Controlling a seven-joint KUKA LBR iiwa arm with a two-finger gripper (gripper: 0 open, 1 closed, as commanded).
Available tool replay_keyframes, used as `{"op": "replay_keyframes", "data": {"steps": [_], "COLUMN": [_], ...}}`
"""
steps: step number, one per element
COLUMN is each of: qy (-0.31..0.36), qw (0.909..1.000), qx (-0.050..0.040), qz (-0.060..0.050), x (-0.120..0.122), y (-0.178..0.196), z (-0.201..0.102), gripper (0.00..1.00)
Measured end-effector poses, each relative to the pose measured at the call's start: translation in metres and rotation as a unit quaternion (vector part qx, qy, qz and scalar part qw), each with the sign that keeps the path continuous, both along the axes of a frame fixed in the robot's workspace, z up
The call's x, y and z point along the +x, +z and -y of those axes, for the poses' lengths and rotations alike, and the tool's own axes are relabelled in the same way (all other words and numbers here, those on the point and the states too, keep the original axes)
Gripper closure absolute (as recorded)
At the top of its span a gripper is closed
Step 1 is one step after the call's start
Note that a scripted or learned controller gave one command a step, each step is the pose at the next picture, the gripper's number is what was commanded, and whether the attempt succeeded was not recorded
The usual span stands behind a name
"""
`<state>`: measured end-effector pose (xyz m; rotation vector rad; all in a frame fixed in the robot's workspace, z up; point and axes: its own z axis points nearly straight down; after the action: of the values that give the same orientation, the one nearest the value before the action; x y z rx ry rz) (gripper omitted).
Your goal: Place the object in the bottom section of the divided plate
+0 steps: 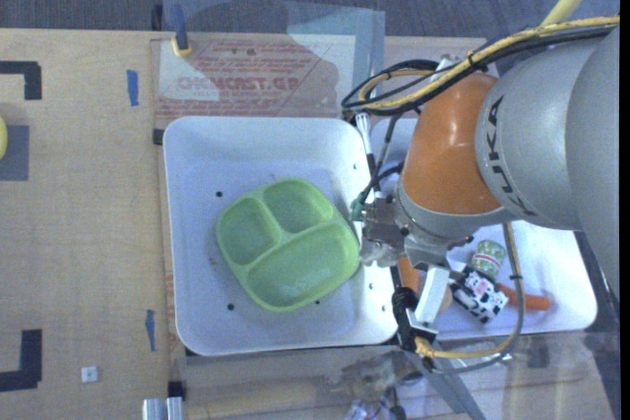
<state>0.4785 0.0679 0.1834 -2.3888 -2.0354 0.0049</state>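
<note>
1. Poised low over the wall shared by the left bin point(187, 211) and the right bin point(576, 305), toward the bench's point(79, 261) right-hand near corner: the claw point(379, 241), tucked beneath the orange-banded arm point(512, 143). Spread or pressed together, cannot tell; nothing visibly pinched.

2. Likely to go wrong first: a carry with nothing in it. Hard to confirm any grasp with the wrist masking the claw, so a release over the divided plate point(287, 243) could well deliver nothing.

3. Second risk: the wrong compartment. Just beside the claw, on the side toward the bench's left edge, the plate's rim and its large bottom section point(295, 270); the two smaller sections close behind it, toward the far edge. Plate lying askew in its bin, so a drop slightly off line probably lands on a divider or in a small section.

4. Third risk: a knock against the bin wall or the plate's rim, both close to the claw.

5. Candidates for the object, all in the right bin and on the claw's other side, toward the bench's right edge: a black-and-white toy point(475, 295), near; a small can point(486, 258) just behind it; an orange piece point(530, 302) farther out. Not possible to tell which is meant.
</note>
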Motion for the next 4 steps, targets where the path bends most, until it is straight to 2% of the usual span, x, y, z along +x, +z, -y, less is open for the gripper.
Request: {"op": "replay_keyframes", "data": {"steps": [1,2,3,4], "qy": [-0.034,-0.002,0.046,0.123], "qw": [0.9994,1.0000,0.9989,0.9924], "qx": [-0.0006,-0.0001,-0.0005,-0.0004], "qz": [0.002,0.000,0.001,0.002], "x": [0.034,0.000,0.001,0.001], "y": [0.000,0.000,0.049,0.060], "z": [0.028,-0.014,-0.077,-0.129], "gripper": [1.00,1.00,1.00,1.00]}}
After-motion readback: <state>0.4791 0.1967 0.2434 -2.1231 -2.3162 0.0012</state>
